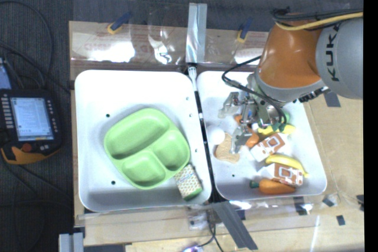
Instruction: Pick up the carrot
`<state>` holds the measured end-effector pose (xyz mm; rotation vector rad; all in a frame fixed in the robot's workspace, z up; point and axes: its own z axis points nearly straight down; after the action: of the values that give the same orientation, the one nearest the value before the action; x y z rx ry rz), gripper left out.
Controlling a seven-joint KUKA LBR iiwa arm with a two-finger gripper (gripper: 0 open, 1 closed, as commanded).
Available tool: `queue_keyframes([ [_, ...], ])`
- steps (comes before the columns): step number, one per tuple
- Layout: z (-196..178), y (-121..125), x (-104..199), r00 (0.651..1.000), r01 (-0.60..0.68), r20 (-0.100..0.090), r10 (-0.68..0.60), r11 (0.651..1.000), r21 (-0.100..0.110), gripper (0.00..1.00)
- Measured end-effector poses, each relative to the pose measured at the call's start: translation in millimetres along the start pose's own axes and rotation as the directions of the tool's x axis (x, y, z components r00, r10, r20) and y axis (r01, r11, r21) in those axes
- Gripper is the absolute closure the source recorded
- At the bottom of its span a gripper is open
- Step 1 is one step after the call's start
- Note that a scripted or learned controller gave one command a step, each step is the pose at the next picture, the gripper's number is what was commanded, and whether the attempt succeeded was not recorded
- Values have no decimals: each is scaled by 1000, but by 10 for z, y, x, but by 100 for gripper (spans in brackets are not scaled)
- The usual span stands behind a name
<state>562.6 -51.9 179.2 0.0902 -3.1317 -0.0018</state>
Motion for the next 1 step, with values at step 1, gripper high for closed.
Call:
queue_keyframes([
  [1,869,-792,349,990,142,24,-142,990,8,0],
])
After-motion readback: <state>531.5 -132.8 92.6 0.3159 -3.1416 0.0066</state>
